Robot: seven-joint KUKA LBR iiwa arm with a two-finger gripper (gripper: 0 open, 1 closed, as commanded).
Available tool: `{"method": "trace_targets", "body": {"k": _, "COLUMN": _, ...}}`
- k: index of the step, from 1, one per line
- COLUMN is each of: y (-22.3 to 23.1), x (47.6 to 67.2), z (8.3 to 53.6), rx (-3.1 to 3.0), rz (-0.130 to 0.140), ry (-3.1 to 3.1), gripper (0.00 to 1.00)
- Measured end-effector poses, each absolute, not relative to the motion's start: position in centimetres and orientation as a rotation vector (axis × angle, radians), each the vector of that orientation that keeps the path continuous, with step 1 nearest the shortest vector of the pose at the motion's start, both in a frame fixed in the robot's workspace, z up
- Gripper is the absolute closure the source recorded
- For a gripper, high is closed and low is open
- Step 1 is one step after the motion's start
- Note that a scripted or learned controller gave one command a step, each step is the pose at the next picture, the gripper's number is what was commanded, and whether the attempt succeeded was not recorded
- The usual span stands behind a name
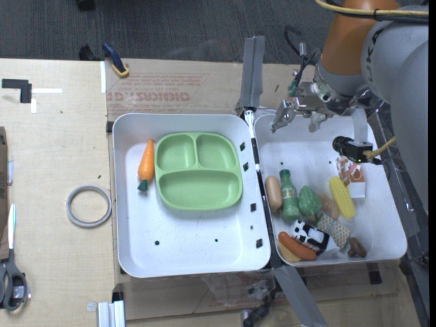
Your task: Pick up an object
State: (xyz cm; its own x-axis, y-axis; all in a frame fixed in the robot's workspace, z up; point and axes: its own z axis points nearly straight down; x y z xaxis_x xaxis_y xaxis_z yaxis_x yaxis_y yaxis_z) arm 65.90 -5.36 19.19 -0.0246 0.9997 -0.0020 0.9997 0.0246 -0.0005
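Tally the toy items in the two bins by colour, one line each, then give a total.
Green: 3 – divided plate, bottle, leafy vegetable
Orange: 2 – carrot, second carrot
Yellow: 1 – corn cob
Tan or brown: 3 – hot dog, waffle piece, small brown item
Black and white: 1 – cow-patterned carton
Red and white: 1 – box
Total: 11

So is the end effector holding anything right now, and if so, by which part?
Nothing is held. The end effector hangs above the far end of the right bin, with nothing between its fingers; the toys lie untouched nearer the bin's front.
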Motion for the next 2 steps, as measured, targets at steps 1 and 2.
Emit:
{"method": "trace_targets", "body": {"k": 1, "y": -6.6, "x": 65.8, "z": 19.2, "rx": 2.302, "rz": -0.002, "ry": 2.136, "gripper": 0.00}}
{"method": "trace_targets", "body": {"k": 2, "y": -11.4, "x": 54.0, "z": 13.0, "rx": 2.238, "rz": -0.004, "ry": 2.208, "gripper": 0.00}}
